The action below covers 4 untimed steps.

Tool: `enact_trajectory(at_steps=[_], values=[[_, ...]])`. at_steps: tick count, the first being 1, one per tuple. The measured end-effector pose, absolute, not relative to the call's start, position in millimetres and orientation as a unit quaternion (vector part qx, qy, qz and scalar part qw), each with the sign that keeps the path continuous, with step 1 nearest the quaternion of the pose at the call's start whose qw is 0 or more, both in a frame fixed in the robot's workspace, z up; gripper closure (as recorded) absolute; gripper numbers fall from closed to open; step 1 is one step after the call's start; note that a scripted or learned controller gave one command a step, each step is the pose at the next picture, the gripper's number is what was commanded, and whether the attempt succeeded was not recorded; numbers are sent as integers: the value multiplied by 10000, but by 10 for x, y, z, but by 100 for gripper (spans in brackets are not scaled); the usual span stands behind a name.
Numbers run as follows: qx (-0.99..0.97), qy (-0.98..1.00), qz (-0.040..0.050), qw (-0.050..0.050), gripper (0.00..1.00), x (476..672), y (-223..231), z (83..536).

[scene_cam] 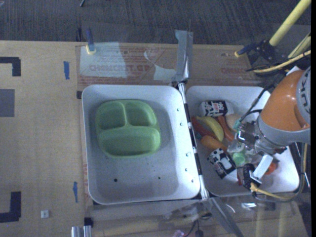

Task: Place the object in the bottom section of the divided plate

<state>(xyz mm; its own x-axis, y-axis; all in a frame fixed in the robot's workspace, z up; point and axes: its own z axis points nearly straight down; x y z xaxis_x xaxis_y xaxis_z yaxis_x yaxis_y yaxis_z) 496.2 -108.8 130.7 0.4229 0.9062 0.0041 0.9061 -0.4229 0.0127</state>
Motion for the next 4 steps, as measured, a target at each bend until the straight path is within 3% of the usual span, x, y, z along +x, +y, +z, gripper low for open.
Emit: enact_trajectory(at_steps=[1,2,3,4], values=[[7655,6434,-24,-15,100,4845,-656,2517],[7750,6319,-34,-30,100,4792,-41,1805],[7635,6458,-31,-14,100,5374,445,2510],[7692,6390,-44,-30,100,4801,642,1801]])
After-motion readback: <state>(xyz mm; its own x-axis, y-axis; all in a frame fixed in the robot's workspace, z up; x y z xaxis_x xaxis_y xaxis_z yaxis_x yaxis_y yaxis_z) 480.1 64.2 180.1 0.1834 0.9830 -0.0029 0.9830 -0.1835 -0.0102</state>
